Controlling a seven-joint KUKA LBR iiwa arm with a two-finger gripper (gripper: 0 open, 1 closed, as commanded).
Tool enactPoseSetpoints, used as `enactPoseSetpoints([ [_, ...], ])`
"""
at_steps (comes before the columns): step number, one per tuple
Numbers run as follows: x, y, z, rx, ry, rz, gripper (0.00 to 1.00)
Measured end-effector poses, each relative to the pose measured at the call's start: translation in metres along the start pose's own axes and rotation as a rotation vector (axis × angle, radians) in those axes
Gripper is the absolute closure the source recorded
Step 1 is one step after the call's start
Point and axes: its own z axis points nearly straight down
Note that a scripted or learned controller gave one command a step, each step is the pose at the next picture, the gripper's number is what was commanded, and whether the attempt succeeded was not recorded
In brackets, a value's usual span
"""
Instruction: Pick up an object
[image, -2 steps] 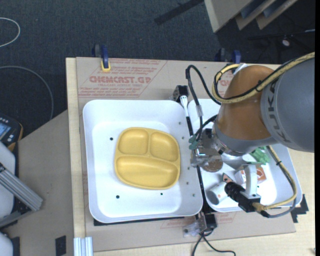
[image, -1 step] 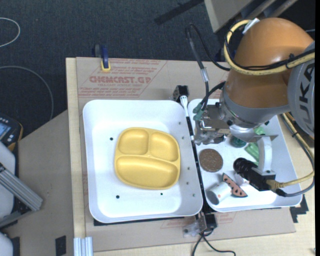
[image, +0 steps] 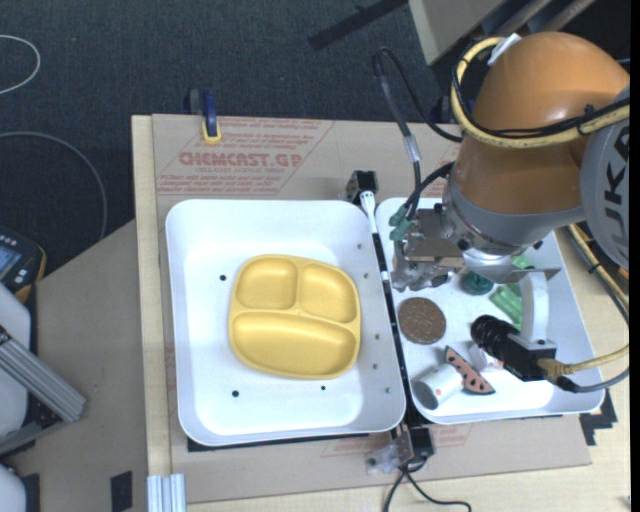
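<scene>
My gripper (image: 424, 272) hangs over the back left part of the right bin (image: 578, 300), under the arm's big orange wrist. Just in front of it a brown round disc (image: 422, 320) lies flat on the bin floor. A small white cup (image: 435, 385) lies on its side near the bin's front left corner, with a reddish-brown piece with dark spots (image: 470, 371) beside it. Green items (image: 506, 300) lie to the right of the gripper, partly hidden by the arm. Nothing shows between the gripper and the disc.
The left bin (image: 195, 300) holds a yellow divided plate (image: 295, 315) in its middle. A wall between the two bins (image: 385, 300) runs just left of the gripper. A white curved strip (image: 541, 305) lies by the green items.
</scene>
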Motion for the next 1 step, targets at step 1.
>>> enactPoseSetpoints([
  [1,0.0004,0.0006,-0.0100,-0.002,-0.001,-0.001,1.00],
])
